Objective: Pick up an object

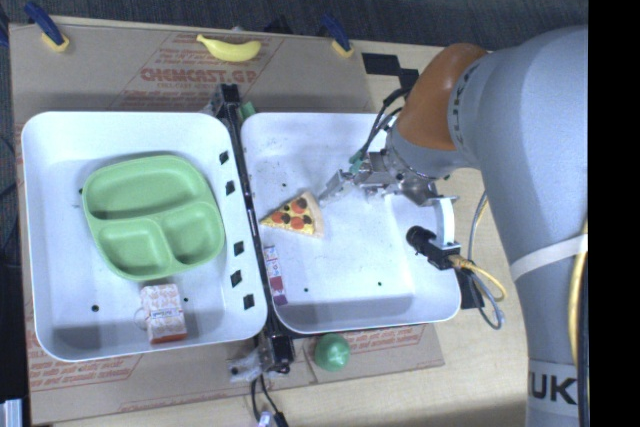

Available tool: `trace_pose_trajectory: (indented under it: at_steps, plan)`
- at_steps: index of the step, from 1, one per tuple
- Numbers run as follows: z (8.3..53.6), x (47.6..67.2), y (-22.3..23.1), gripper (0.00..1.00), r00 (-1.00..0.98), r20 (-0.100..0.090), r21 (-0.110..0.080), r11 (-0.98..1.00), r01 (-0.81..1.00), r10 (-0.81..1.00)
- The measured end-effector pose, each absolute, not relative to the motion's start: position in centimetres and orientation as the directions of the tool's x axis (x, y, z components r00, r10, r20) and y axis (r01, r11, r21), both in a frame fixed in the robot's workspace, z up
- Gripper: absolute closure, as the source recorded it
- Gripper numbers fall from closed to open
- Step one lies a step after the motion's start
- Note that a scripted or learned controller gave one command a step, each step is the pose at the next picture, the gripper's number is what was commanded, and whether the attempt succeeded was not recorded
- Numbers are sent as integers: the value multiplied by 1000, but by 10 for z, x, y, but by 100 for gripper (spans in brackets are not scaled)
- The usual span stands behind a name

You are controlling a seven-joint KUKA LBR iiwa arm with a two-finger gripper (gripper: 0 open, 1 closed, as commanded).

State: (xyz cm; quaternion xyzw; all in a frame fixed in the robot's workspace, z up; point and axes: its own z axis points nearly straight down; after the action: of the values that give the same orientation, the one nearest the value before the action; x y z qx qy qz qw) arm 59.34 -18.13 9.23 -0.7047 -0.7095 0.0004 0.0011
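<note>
A toy pizza slice [295, 215] lies flat in the right bin [340, 300], near its left wall. My gripper [334, 185] is low over the same bin, just up and to the right of the slice, with a small gap between its tip and the crust. Nothing shows held in it. The grey arm with its orange band [445, 105] comes in from the right and covers the bin's right side.
The left bin [50, 215] holds a green divided plate [152, 213] and a small carton [162, 311]. A yellow banana [229, 46] lies on the cardboard behind the bins, and a green ball [331, 351] sits in front of the right bin. Cables hang by the wrist [470, 270].
</note>
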Motion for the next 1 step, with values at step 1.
trace_pose_trajectory:
  at_steps: [1]
  plan:
    - [103,594,-181,100,-10,1,-2,10,1000,1000]
